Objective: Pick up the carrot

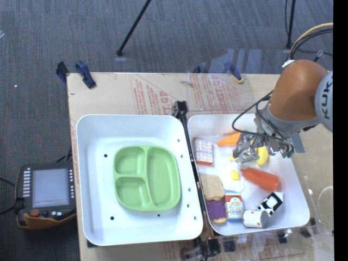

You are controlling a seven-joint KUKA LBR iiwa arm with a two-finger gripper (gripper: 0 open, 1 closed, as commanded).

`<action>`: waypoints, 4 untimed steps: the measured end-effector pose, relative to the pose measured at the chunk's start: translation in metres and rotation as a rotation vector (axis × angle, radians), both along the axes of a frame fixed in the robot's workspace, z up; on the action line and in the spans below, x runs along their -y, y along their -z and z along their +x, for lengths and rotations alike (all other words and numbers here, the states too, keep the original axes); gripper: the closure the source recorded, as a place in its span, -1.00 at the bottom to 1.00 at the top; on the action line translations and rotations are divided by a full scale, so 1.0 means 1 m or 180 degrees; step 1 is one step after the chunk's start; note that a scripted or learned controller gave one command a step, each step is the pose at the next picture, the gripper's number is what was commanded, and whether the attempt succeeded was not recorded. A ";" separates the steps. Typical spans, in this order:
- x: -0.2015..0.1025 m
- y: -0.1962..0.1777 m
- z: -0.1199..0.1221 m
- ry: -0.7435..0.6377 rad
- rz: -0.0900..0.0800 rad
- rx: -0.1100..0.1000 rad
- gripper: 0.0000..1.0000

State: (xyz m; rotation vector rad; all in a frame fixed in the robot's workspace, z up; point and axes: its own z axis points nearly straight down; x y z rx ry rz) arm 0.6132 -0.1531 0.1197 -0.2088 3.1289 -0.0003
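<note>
Because the arm reaches in from the right, the gripper hangs low over the right bin, where the toy food is heaped, while the green divided plate sits alone in the left bin. Its fingers look spread and pinch nothing. The carrot lies just beside them, toward the bin's far edge, apart from the orange bottle.
</note>
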 end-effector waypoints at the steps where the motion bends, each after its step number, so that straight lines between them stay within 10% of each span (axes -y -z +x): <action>1: -0.001 0.001 -0.001 -0.0001 0.0004 -0.0007 -1.00; 2: -0.067 0.032 0.032 0.0428 0.0014 -0.0008 -1.00; 3: -0.061 0.017 0.035 0.0438 -0.0017 0.0031 1.00; 4: -0.049 -0.037 0.004 0.1341 0.0007 -0.0003 1.00</action>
